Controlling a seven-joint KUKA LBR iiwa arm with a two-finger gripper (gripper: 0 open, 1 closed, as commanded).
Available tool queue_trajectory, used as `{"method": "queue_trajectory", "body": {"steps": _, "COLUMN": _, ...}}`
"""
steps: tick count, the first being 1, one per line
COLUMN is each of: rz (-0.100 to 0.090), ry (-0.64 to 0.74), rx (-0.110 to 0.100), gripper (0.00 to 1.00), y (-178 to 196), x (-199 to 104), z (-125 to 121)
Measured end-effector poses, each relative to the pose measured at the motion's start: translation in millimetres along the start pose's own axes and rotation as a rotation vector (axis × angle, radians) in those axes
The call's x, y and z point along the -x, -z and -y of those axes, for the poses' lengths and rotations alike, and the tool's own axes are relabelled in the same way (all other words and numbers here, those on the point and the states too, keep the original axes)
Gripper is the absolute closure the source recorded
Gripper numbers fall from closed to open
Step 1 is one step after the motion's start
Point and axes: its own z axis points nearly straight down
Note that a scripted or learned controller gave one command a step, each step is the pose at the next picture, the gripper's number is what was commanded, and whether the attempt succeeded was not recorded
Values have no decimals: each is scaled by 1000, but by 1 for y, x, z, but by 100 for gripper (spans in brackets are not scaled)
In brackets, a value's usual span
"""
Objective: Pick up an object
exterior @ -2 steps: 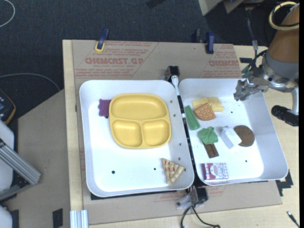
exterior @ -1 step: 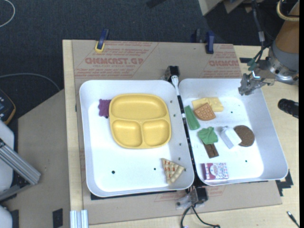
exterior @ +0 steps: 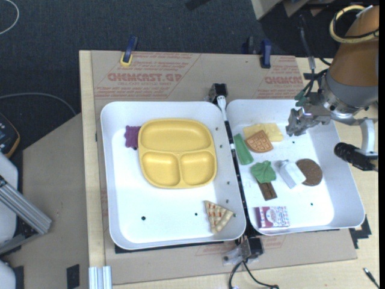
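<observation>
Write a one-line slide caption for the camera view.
Gripper hovers over the right bin near toy food; a yellow divided plate sits in the left bin.

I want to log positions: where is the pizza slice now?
The pizza slice lies in the left bin, near its front right corner, below the yellow divided plate.

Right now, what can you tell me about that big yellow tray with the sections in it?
The yellow tray looks like smooth moulded plastic with rounded corners. It has three hollows: one long one across the top and two smaller ones below. It lies flat, right way up, in the upper part of the left bin. A purple thing sits against its left edge, partly tucked under it. All three hollows look bare.
</observation>
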Motion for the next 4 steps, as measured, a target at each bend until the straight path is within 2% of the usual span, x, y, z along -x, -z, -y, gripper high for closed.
{"method": "queue_trajectory", "body": {"steps": 1, "rz": 0, "ry": 0, "rx": 0, "gripper": 100, "y": -2, "x": -40, "z": 24}}
{"method": "queue_trajectory", "body": {"steps": 2, "rz": 1, "ry": -1, "rx": 1, "gripper": 100, "y": 0, "x": -61, "z": 44}}
{"method": "queue_trajectory", "body": {"steps": 3, "rz": 3, "ry": -2, "rx": 8, "gripper": 100, "y": 14, "x": -62, "z": 32}}
{"method": "queue_trajectory", "body": {"steps": 4, "rz": 3, "ry": -5, "rx": 1, "gripper": 100, "y": -2, "x": -56, "z": 35}}
